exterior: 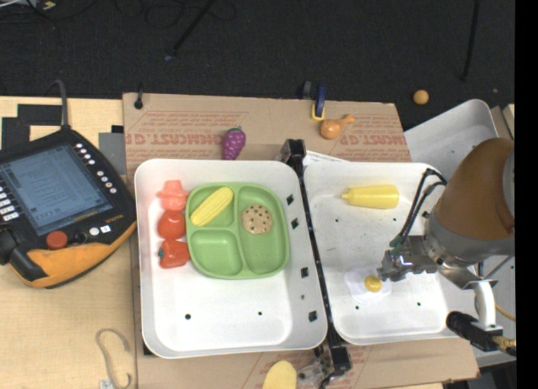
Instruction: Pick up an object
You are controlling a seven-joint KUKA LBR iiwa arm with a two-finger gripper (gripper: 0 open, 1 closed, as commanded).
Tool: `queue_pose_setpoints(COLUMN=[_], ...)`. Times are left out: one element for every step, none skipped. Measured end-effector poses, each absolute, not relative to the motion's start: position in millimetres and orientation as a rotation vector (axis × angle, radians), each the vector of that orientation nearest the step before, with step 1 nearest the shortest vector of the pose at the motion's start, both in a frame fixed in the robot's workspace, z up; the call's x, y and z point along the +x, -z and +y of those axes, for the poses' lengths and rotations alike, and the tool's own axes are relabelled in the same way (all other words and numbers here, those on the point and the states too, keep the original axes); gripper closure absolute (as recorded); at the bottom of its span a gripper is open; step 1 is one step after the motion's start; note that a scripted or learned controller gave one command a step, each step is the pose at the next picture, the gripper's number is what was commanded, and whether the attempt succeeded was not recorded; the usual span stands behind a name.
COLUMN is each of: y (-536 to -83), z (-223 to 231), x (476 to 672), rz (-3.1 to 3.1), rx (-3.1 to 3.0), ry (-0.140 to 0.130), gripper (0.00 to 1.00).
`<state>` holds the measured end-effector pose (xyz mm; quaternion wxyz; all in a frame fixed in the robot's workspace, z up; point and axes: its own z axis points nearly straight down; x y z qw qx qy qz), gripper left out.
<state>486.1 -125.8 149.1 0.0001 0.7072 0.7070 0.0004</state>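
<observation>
Whether the jaws are apart or together cannot be told; the gripper (391, 268) hangs over the right bin (361, 328), just above a small yellow object (372, 283). Cardboard (269, 123) underlies both bins, beside dark carpet (252, 26).

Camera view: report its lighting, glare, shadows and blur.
Camera view: even, fairly bright light on both white bins; the floor behind is very dark. No strong glare; soft shadows only, under the green tray and the arm. Focus is slightly soft overall, and the hand over the small yellow object is hard to resolve.
</observation>
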Motion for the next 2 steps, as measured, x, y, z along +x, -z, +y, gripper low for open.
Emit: queue_pose_setpoints(y=[-191,-230], z=[-125,-126], x=[488.8,489.6], rz=[2.22,2.22], rx=[2.221,2.221], ry=[-0.002,-0.002], gripper=[1.0,1.0])
